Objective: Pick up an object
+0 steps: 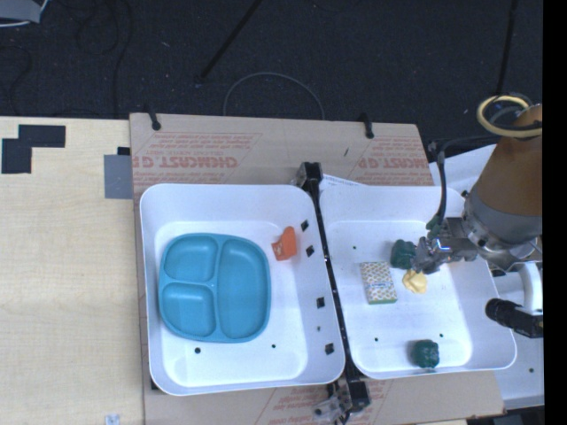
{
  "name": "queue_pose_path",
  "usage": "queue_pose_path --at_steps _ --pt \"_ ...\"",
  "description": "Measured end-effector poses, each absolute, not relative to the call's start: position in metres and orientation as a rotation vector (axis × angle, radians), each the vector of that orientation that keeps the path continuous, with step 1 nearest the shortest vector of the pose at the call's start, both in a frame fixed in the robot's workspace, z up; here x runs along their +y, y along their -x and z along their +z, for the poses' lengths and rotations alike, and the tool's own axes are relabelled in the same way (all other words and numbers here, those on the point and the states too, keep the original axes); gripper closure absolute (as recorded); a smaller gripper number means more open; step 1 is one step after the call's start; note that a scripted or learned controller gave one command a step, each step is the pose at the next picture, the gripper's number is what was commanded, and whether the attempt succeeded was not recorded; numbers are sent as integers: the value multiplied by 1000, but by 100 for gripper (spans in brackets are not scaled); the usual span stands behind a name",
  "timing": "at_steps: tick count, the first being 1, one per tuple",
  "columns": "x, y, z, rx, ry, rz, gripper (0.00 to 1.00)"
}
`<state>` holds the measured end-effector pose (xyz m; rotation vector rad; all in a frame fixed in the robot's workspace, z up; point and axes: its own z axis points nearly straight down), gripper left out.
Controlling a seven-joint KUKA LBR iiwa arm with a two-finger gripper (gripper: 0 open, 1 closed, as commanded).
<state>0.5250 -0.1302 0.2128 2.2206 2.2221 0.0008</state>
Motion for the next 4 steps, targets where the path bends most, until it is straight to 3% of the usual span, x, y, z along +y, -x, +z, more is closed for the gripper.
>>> queue_pose_path --at_steps 1,4 --pt "-131 -525 252 2222 -2220 0 100" --pt "23 -550 228 2229 -2221 -5 100"
